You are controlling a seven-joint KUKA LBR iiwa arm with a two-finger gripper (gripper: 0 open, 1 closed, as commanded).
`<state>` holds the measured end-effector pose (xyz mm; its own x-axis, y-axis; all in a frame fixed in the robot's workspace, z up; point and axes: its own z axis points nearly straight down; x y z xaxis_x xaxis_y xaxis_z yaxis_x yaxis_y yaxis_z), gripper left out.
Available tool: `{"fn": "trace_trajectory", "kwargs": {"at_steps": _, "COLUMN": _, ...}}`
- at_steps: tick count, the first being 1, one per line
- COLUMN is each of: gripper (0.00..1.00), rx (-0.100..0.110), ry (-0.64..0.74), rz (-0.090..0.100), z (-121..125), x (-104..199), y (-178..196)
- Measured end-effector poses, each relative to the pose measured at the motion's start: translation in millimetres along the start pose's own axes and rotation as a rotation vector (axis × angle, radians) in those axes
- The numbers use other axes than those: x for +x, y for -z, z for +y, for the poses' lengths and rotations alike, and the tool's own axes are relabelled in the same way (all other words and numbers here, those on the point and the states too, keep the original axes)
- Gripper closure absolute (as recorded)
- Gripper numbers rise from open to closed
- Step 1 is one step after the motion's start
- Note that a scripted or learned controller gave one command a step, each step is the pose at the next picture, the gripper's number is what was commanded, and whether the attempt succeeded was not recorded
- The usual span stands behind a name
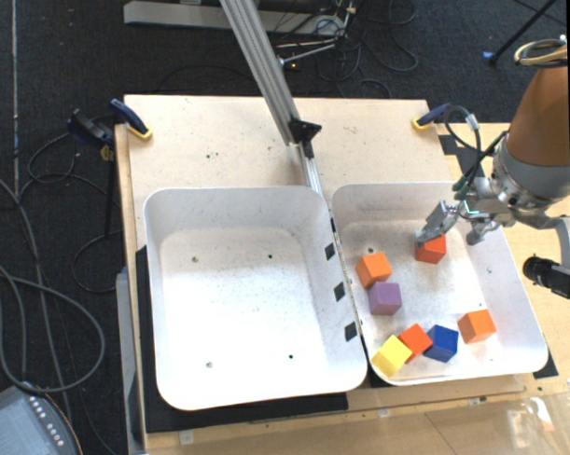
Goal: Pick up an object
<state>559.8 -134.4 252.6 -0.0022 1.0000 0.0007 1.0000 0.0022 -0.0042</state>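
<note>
Pincer (441,228) low in right bin (511,289), at far side, touching red cube (431,249); grip state impossible to tell. Needed: fingers squarely astride cube, firm closing, straight lift, clear of orange cube (374,267) nearby left.

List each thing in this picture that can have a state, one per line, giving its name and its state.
Pincer: low in the right bin, at the red block.
Red block: on the bin floor, touching the pincer tip.
Orange cube: resting, beside the purple cube.
Yellow block, small orange block, blue block: clustered.
Orange block: resting alone.
Right white bin: holds all the blocks.
</note>
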Motion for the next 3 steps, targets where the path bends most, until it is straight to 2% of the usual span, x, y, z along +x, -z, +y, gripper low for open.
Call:
{"fn": "trace_trajectory", "kwargs": {"at_steps": 1, "gripper": 0.0, "rx": -0.004, "ry": -0.002, "rz": -0.001, "z": 1, "x": -1, "y": 2}}
{"fn": "trace_trajectory", "kwargs": {"at_steps": 3, "gripper": 0.0, "rx": 0.002, "ry": -0.003, "rz": 0.0, "z": -18, "x": 8, "y": -103}}
